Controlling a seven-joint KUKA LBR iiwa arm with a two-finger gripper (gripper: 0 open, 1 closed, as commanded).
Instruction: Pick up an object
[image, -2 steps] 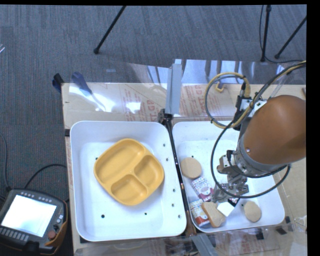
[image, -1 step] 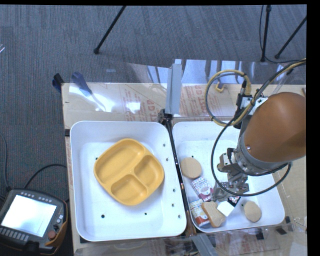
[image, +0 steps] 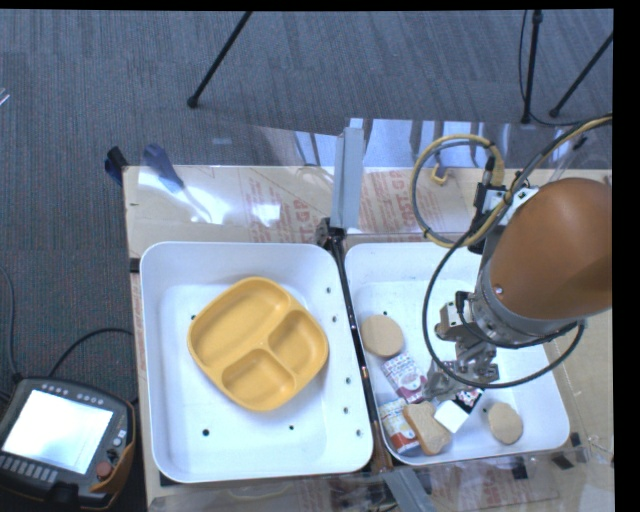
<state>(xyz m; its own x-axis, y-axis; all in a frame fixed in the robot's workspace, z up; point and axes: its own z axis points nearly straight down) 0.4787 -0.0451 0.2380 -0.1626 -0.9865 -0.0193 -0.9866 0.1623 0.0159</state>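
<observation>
Seen from above at a slant, the worktop (image: 150, 195) carries two shallow white bins side by side. The left bin (image: 170, 300) holds a single yellow divided plate (image: 258, 342), lying flat near the bin's middle and turned at an angle to its walls, with three compartments showing: one long one along its upper left and two smaller ones toward its lower right. The right bin (image: 400, 265) holds a scatter of small things in its lower half. A round tan biscuit-like piece (image: 381, 336) lies close to the bin's left wall. Below it a small packet with red and white print (image: 404, 376) rests at a tilt, and a second red-marked packet (image: 398, 424) sits in the bin's lower left corner. Just beside that lies a slice of toy bread (image: 431, 428) with a brown crust, and a small white block (image: 452, 417) touches its right edge. An oval tan piece (image: 505, 422) lies apart from these, toward the bin's lower right. The arm's orange band (image: 552, 250) looms over the right bin, with cables looping around it. Beneath it the hand (image: 462, 378) hangs low over the cluster of packets and bread, just above the white block; whether it is released or clenched cannot be told, and nothing is seen held in it.
</observation>
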